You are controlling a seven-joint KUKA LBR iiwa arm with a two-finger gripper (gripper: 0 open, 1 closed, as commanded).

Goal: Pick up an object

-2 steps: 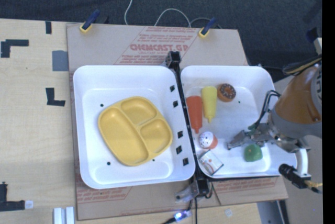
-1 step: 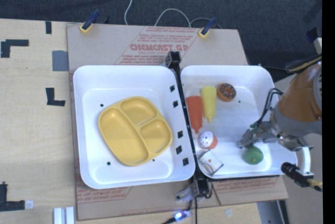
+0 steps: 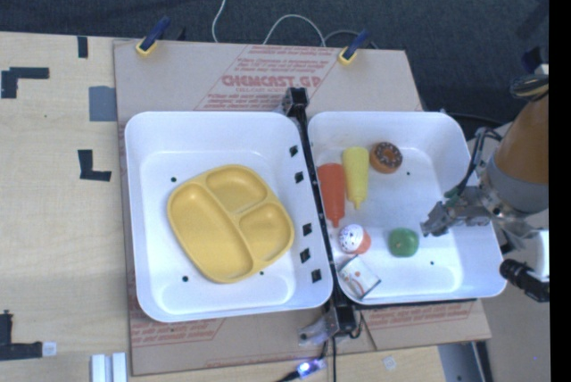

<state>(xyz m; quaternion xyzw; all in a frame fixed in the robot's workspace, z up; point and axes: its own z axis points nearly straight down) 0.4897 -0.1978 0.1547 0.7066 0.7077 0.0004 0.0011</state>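
Lying lengthwise up-down, orange carrot (image 3: 332, 192) beside yellow bottle (image 3: 357, 175).

Red print on the brown board (image 3: 268, 81) under the two bins reads "CHEMCAST GP" along its far edge, with fainter slanted lines of the same print beside it, too small to make out. More red lettering shows on the board's near edge below the left bin, but it is too small and cut off to read.
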